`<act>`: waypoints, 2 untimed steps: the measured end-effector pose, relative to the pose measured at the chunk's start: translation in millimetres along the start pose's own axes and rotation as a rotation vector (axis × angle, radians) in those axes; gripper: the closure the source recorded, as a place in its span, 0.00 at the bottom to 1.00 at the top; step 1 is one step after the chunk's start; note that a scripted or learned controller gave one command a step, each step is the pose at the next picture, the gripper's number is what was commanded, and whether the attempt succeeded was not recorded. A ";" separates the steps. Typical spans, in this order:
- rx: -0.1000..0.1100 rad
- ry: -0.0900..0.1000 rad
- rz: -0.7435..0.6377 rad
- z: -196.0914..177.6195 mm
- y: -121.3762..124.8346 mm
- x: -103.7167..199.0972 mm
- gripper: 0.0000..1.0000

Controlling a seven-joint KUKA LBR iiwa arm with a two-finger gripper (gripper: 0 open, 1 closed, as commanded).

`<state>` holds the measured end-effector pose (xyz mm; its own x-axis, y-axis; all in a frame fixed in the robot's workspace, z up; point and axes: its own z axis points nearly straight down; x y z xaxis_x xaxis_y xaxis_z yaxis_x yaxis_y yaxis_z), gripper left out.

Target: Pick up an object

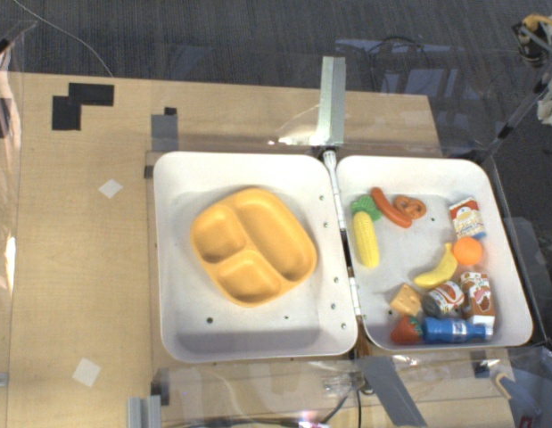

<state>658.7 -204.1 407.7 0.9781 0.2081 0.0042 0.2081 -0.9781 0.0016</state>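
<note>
End effector state unclear, yellow plate (251,246) in left bin (179,324), toy food (366,239) right bin (399,264)

package labels too small to read

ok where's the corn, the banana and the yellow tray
corn (366,239), camera view, middle of the cob
banana (438,270), camera view, middle of its curve
yellow tray (252,244), camera view, the ridge where its compartments meet
</note>
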 end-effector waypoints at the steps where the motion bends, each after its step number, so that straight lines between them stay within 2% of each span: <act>1: 0.006 -0.012 0.002 106.2 -0.6 -0.5 1.00; 2: 0.001 -0.002 0.001 99.4 0.2 0.7 0.00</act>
<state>659.8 -204.2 308.4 0.9783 0.2073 0.0021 0.2073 -0.9783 0.0005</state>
